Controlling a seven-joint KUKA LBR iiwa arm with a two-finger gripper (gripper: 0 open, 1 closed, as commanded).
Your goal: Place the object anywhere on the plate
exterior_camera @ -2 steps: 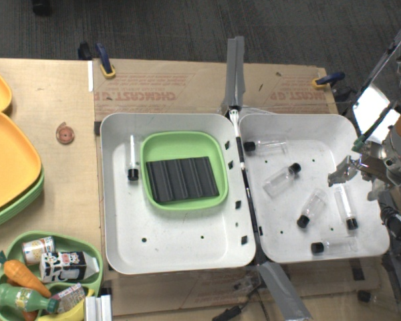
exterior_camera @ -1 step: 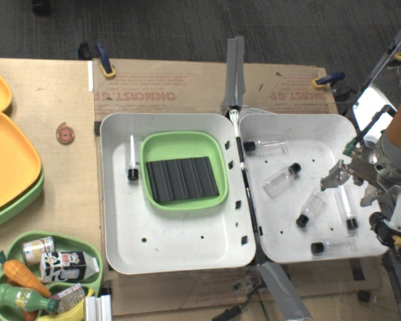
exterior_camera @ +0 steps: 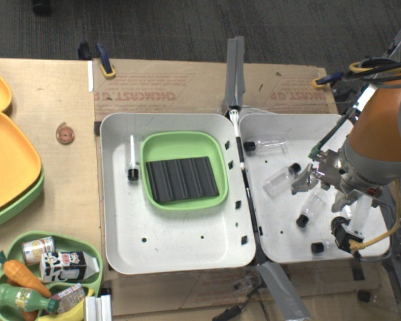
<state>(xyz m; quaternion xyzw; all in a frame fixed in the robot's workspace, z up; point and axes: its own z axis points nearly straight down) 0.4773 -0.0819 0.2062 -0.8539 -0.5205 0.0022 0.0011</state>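
A green square plate point(exterior_camera: 184, 144) lies in the left bin point(exterior_camera: 180, 246), with a black ribbed slab point(exterior_camera: 182, 179) flat on it. A clear vial with a black cap point(exterior_camera: 132, 158) lies in the same bin, just left of the plate. Several more clear vials with black caps are scattered in the right bin point(exterior_camera: 281, 246), among them one point(exterior_camera: 267, 145) near its back and one point(exterior_camera: 309, 210) near the middle. My gripper point(exterior_camera: 306, 179) hangs over the right bin, close to a clear vial point(exterior_camera: 278, 180), far from the plate.
The arm's orange band point(exterior_camera: 386, 126) and cables point(exterior_camera: 361, 236) cover the right bin's right side. On the bench at left are stacked yellow plates point(exterior_camera: 10, 159) and a green bowl point(exterior_camera: 43, 276) of toy groceries. A grey divider bar point(exterior_camera: 235, 79) runs between the bins.
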